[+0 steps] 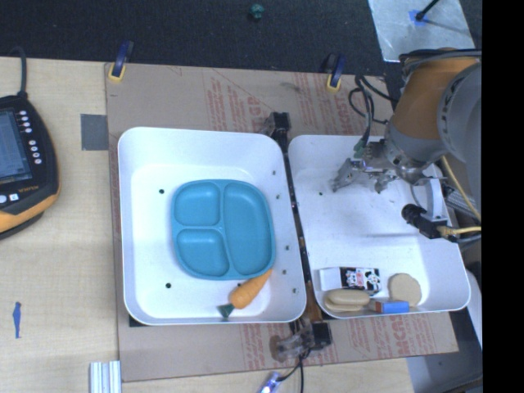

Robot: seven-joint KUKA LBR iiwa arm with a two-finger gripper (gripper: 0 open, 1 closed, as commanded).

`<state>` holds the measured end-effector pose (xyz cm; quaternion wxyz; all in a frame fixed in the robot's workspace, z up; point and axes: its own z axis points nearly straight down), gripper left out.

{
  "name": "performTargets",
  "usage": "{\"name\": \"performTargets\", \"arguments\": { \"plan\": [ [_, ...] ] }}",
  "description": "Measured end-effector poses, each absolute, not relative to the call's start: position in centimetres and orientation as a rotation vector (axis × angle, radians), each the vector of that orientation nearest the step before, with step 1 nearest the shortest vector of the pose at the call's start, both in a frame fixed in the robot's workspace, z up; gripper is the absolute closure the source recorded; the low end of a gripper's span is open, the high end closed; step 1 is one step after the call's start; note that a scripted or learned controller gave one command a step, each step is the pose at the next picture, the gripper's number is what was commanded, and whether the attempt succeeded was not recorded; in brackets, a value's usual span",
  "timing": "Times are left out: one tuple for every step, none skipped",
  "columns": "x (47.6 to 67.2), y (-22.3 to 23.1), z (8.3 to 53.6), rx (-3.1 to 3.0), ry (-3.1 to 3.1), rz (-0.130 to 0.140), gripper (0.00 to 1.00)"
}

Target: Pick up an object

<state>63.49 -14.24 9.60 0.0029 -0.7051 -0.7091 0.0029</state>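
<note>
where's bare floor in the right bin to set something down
The middle of the right bin is bare, between the gripper above and the near edge. That edge is crowded: small box, tan pieces, blue marker.

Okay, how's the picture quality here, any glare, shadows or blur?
Camera view: soft and slightly blurry overall; even light with no strong glare on the white bins; a faint shadow on the right bin floor below the hand; the small items lack crisp detail.
</note>
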Motion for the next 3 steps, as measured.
{"name": "performTargets", "arguments": {
  "plan": [
    [65.6, -12.6, 9.2, -2.214, -2.228, 0.005, 0.0],
    [65.7, -13.3, 9.2, -2.218, -2.226, 0.002, 0.0],
    [65.7, -14.9, 9.2, -2.22, -2.225, 0.0, 0.0]
  ]
}}
